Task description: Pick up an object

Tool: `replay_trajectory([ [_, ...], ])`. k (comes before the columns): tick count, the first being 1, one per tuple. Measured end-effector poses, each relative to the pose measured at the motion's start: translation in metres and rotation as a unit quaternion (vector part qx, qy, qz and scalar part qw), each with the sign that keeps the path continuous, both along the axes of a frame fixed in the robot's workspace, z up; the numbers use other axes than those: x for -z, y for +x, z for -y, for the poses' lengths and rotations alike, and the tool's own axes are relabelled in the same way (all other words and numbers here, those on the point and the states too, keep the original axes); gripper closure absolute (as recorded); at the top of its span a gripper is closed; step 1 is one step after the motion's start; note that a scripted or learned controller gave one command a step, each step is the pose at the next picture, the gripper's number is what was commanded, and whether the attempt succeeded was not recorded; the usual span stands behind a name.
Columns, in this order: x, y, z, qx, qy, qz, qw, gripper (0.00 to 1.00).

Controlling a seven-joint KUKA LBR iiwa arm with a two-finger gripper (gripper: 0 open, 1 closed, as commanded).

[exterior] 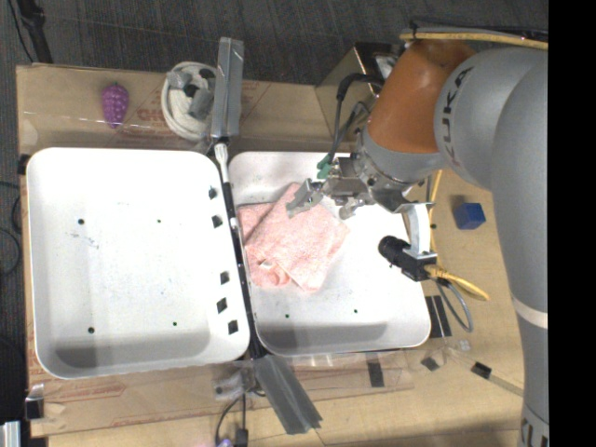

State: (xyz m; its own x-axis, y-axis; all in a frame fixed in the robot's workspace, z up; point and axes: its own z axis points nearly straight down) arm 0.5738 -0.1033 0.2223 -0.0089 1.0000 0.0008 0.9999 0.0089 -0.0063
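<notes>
1. You find the pink cloth crumpled in the right bin, lying against that bin's left wall; the left bin lies just past that wall.
2. Your gripper sits at the cloth's upper edge; whether it pinches the fabric I cannot tell, since the wrist hides the tips.
3. Aim for a raised fold near the cloth's middle, not its thin edge; press down lightly before closing; lift straight up, slowly, so the fabric does not slip free.
</notes>
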Motion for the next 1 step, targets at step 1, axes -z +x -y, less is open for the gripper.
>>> replay_trajectory([
  [1,0.1136,0.0657,0.0244,-0.015,-0.0008,0.0,0.9999,0.0],
])
